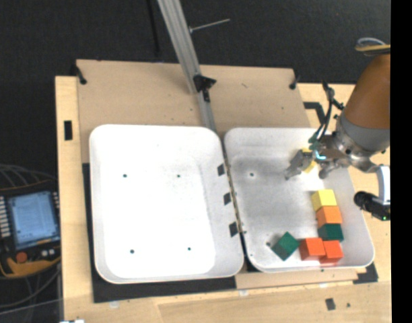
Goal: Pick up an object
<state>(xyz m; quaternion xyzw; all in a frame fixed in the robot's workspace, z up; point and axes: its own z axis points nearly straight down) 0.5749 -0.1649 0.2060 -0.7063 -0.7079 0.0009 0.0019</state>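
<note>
Tool point(307, 161) hangs open and empty above the right bin point(260, 147), yellow block point(324, 198) just below-right of it.

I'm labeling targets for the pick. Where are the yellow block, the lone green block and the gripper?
yellow block point(324, 198): camera view, top face.
lone green block point(284, 245): camera view, top face.
gripper point(307, 160): camera view, between fingertips.

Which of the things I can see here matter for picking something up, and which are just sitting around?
Part of the job:
- gripper
- yellow block
- orange block
- dark green block
- green block
- two red-orange blocks
- right bin

Just lying about:
- left bin
- handheld screen unit
- metal pole
</note>
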